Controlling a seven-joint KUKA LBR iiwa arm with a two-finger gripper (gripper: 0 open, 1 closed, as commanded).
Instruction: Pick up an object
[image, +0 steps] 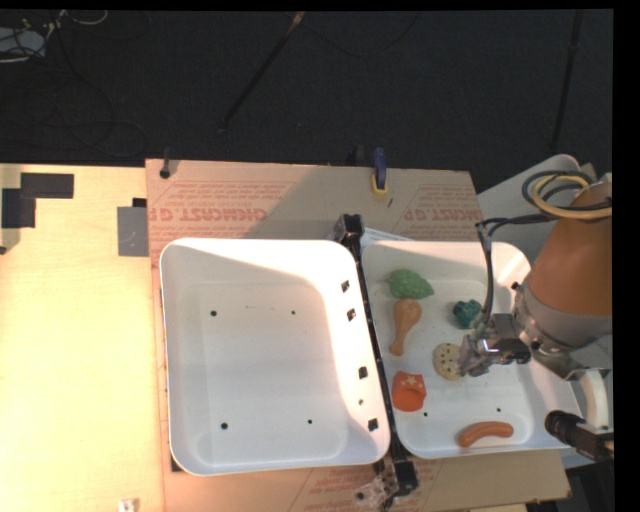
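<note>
A pale wooden tabletop (70, 340) carries brown cardboard (300, 205) beneath the right bin (440, 445); behind it, dark floor with cables. Over that bin, the pincer (468, 360): state unclear.

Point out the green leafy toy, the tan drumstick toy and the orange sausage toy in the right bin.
green leafy toy (411, 283), camera view, middle of its top.
tan drumstick toy (405, 318), camera view, on its thick end.
orange sausage toy (485, 433), camera view, mid-length.
</note>
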